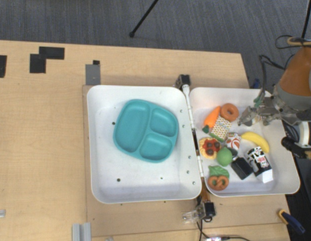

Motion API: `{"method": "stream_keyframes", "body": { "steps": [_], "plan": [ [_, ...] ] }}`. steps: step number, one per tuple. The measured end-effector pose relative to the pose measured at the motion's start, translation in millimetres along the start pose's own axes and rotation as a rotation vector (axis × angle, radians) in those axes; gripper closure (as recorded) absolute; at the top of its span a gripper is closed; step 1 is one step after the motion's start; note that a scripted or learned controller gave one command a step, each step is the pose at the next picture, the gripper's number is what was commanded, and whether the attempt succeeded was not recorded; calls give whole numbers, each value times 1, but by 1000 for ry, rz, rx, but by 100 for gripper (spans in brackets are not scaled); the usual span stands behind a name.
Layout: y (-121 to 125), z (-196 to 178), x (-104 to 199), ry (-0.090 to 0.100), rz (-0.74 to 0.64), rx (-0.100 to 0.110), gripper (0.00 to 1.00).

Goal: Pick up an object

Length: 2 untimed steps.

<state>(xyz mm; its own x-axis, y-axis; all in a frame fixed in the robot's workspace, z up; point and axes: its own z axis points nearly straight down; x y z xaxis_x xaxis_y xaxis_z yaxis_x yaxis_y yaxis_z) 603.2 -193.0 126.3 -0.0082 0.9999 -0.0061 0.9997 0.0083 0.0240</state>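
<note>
**Toy objects heaped in the right bin, end effector above its upper right part**

The objects for picking lie in the right shallow white bin (291,182), at the right centre of the frame. Near its top sits a brown ring-shaped doughnut toy (229,111), with an orange carrot toy (211,118) just to its left, slanting down to the left. Below them is a patterned, speckled packet (221,129). A yellow banana toy (256,140) lies toward the right side of the bin. A round green fruit toy (224,157) rests near the middle, beside a flat piece printed with red and yellow (210,147). A black block (241,168) and a black-and-white carton (259,161) lie to the lower right of the green fruit. At the bottom of the heap is a green-and-orange toy (218,177).

The left shallow white bin (103,185) holds a teal plastic tray with three compartments (145,130), lying flat near the bin's centre.

The grey arm with its orange band (299,78) enters from the right edge of the frame. Its end effector (257,112) is seen over the upper right part of the right bin, just right of the doughnut and above the banana in the frame. Nothing shows between its fingers; whether they are parted or closed I cannot tell.

Both bins rest on the light wooden bench (40,149).
</note>
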Motion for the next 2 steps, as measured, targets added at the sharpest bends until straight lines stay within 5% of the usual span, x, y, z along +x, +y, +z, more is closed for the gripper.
{"method": "stream_keyframes", "body": {
  "steps": [1, 2],
  "plan": [
    [16, 41, -11, 7, 1, 18, 0],
    [18, 29, -11, 5, -3, 14, 100]
  ]
}}
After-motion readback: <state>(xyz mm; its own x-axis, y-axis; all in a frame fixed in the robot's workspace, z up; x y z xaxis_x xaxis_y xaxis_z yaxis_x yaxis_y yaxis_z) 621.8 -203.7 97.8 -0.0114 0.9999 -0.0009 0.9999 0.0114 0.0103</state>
